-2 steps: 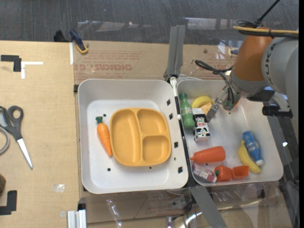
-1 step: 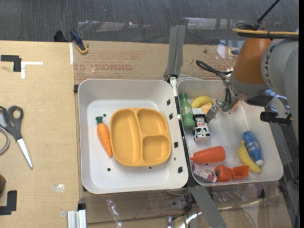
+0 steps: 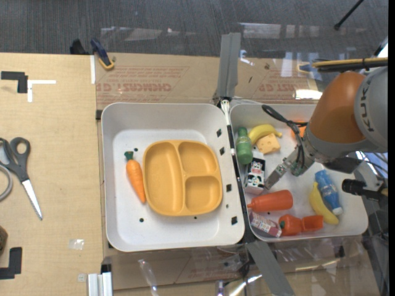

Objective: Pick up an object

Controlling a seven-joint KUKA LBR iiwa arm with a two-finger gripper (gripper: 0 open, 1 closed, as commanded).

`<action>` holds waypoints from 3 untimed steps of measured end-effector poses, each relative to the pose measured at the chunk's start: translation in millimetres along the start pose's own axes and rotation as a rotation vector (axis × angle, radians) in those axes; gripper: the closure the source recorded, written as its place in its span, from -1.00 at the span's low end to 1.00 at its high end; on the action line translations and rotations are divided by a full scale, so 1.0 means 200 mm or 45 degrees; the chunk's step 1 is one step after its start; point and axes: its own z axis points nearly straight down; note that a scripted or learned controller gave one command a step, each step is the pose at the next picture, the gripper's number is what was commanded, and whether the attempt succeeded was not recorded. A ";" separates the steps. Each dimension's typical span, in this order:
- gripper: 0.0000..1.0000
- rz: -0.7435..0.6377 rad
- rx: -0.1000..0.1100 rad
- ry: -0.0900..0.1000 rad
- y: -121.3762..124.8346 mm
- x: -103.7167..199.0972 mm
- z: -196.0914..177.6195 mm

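1. Now the grey arm (image 3: 345,119) with its orange band reaches over the right bin (image 3: 361,227); that bin serves as the landmark below.
2. Its gripper (image 3: 278,173) hangs low near the middle of the right bin, slanting down toward the bin's left side; whether it is spread or pressed together cannot be told, and nothing is seen pinched in it.
3. Just left of the gripper, inside the right bin, stands a small black-and-white carton (image 3: 255,172).
4. Toward the bin's far left corner lie a green bottle (image 3: 244,145), a yellow banana (image 3: 263,131) and a pale cheese wedge (image 3: 268,143).
5. Along the bin's near side lie an orange-red carrot-like toy (image 3: 270,201), a red pepper-like toy (image 3: 300,224) and a small pink packet (image 3: 265,226).
6. At the bin's right side a blue bottle (image 3: 328,190) rests against a second banana (image 3: 323,206).
7. Left of the right bin, the left bin (image 3: 117,184) holds a yellow divided plate (image 3: 182,177) with a carrot (image 3: 135,176) just beside it.
8. Far left of both bins, scissors (image 3: 23,174) lie on the desk (image 3: 49,128).
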 end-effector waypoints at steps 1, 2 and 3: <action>-1.00 -0.123 -0.005 -0.005 0.38 -0.22 -0.01; -1.00 -0.204 -0.002 -0.001 -0.07 -0.26 -0.04; -1.00 -0.283 -0.002 -0.001 -0.53 -0.24 0.00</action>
